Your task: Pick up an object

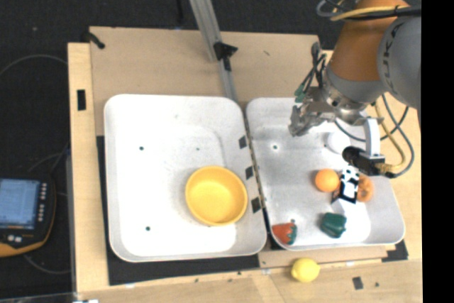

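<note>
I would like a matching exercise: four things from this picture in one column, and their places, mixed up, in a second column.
Things:
1. yellow bowl
2. lemon
3. green pepper
4. gripper

Places:
A. on the bench, outside the bins
B. in the left bin
C. over the upper part of the right bin
D. near the front of the right bin

Pairs: 1-B, 2-A, 3-D, 4-C

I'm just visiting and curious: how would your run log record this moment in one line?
gripper: over right bin, far end | holding: nothing seen | orange ball, green pepper: right bin | yellow bowl: left bin | lemon: on bench
</note>
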Controlling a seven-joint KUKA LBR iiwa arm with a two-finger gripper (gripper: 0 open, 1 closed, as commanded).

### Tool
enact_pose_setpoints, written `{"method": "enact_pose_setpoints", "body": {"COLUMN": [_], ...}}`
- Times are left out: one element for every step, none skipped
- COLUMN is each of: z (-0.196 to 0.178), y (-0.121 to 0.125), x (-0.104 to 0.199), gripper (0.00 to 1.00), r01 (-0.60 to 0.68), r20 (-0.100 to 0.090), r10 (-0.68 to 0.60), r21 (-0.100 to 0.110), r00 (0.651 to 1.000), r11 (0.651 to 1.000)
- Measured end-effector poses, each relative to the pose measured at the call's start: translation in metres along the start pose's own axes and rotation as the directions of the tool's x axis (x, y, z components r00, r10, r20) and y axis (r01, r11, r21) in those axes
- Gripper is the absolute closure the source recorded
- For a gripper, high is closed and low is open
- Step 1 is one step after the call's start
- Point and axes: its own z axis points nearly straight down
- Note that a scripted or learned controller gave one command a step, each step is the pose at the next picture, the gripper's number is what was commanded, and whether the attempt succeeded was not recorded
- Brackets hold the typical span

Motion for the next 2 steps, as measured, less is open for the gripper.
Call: {"method": "enact_pose_setpoints", "body": {"z": [-0.012,-0.027], "y": [-0.022,-0.043], "x": [0.039,0.086], "gripper": [1.0,1.0], "r01": [-0.001,0.002], "r20": [-0.001,-0.002], "r10": [0.001,-0.002], "r21": [-0.001,-0.002], "r00": [1.0,1.0], "r11": [1.0,1.0]}}
